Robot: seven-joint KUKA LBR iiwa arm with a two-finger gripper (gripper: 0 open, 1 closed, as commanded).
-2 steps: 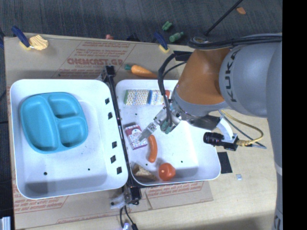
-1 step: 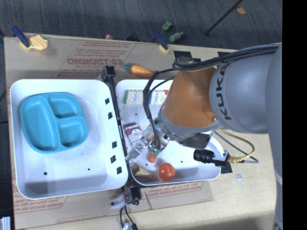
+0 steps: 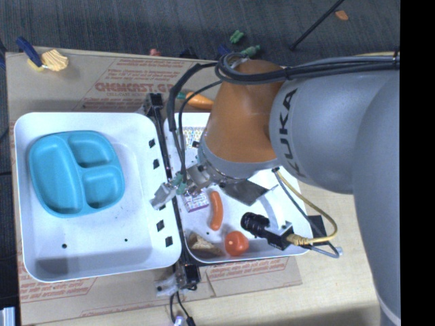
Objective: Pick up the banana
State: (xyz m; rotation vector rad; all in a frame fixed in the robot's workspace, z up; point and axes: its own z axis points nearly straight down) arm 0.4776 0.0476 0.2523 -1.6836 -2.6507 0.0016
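The big grey KUKA arm with its orange band (image 3: 248, 114) sits closest to the lens and covers most of the right-hand shallow white bin (image 3: 204, 255). Its two-finger gripper (image 3: 178, 185) appears to reach down near the divider between the bins, by a small metal-and-green part, though whether the jaws stand wide or narrow I cannot tell.

No clearly yellow banana is plain to see. The likeliest candidate is the orange-yellow curved end (image 3: 200, 102) poking out past the far rim of the right bin, just beside the orange band; the rest is hidden under the arm, so its long axis cannot be read. If that is the banana, it lies well away from the gripper, toward the far edge.

Nearer the gripper lie an orange sausage-shaped toy (image 3: 216, 210), a red tomato-like ball (image 3: 236, 243) and a brown bread-like piece (image 3: 202, 243). The left white bin (image 3: 41, 263) holds a blue divided plastic tray (image 3: 75, 172).
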